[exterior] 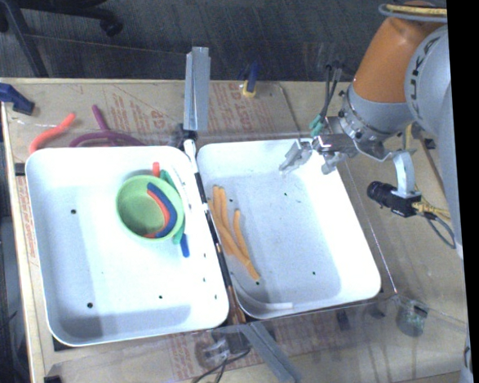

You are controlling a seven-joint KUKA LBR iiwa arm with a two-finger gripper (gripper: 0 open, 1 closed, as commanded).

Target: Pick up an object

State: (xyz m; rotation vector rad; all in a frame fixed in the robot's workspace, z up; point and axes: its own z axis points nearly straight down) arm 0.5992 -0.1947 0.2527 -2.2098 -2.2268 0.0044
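The metal gripper (310, 157), fingers spread and empty, hovers above the right bin (342, 253), far from the slender orange strips (232, 228) lying along that bin's left wall.

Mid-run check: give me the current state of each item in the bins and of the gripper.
gripper: fingers apart, holding nothing, above the right bin's far edge.
orange strips: lying flat by the right bin's left wall.
green bowl: upright in the left bin, nested with coloured pieces.

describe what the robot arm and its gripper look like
The grey KUKA arm carries a broad orange band above the wrist. Thin dark cables run beside the wrist. The small metallic two-finger gripper has pale silver fingers.
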